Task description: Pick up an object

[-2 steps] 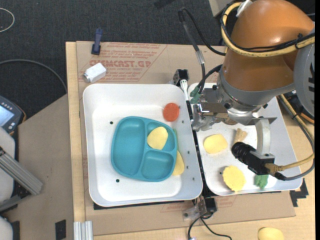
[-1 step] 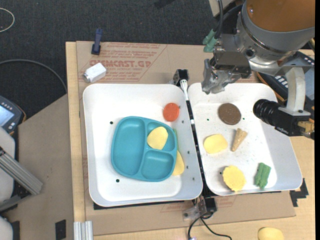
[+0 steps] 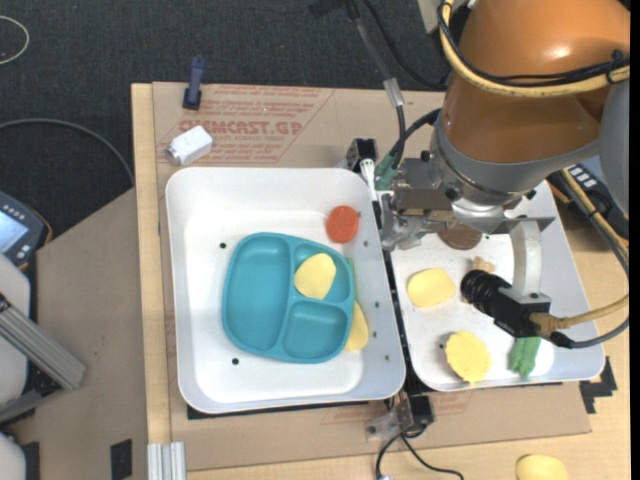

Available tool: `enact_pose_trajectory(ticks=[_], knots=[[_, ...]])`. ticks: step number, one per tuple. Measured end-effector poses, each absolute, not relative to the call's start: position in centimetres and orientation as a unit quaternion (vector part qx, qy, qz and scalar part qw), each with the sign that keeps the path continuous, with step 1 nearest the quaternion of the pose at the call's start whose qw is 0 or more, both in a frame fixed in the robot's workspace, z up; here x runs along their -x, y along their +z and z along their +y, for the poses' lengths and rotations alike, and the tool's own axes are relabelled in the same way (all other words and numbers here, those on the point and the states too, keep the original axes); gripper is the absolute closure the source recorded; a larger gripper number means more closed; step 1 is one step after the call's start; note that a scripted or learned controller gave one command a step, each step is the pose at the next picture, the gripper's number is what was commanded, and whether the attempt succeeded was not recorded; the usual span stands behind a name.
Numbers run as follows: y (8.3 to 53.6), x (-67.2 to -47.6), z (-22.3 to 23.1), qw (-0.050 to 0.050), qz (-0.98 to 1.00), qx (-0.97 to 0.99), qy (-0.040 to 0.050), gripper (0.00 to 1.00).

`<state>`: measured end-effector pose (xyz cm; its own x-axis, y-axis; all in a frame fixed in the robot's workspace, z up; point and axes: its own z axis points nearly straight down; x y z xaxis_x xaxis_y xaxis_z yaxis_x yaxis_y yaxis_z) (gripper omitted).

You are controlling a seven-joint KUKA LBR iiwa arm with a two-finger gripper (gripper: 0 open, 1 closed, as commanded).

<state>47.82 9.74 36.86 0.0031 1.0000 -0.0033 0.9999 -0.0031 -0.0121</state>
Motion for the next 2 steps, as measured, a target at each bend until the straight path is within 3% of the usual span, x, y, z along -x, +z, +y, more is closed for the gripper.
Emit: enact_pose_trajectory(ticks=[1,2], knots=[[40.3,-47.9,15.0,-0.001,-0.709,0.705,-0.0022,1.00],[43.8,-47.9,13.7,-0.001,-0.707,0.707,-0.0021,1.00]])
